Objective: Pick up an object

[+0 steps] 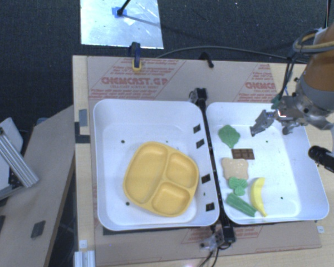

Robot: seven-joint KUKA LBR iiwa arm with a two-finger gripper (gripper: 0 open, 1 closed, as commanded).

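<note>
In the right bin (300, 166), small toy foods lie clustered at its 9 o'clock side: a green leaf (229, 135), a brown chocolate piece (242, 154), a cream slab (235, 168), a green pod (240, 204) and a banana (258, 195). The tool (273, 120) hovers at their 1 o'clock, fingers spread, nothing between them. The left bin (111, 149) holds a yellow divided tray (160, 178).

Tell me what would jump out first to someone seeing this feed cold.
The yellow three-compartment plastic tray in the left white bin stands out first. Next comes the cluster of small toy foods along the right white bin's near-left side, including a yellow banana and a brown chocolate square. The arm's hand hovers above that bin's far edge.
</note>
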